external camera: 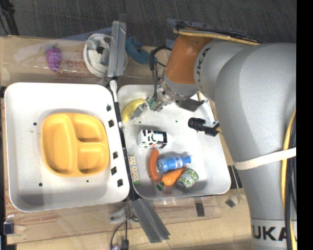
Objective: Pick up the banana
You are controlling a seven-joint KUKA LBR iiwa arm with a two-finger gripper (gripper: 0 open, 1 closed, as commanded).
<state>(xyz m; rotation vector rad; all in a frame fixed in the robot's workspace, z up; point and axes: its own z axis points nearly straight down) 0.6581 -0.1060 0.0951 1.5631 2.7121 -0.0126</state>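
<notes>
Lying on dark carpet around a wooden table (pixel 21 61) bearing two white bins, reaching into the right bin (pixel 219 165) with the end effector (pixel 146 107) hovering just beside, perhaps touching, the banana (pixel 129 108) at its upper-left corner, grip state impossible to tell, likely needing a closing and lifting next.

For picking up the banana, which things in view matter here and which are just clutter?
Matter: banana, gripper right at it, right bin.

Clutter: yellow divided tray, left bin, blue bottle, carrot, red sausage, green can, purple grapes.
</notes>
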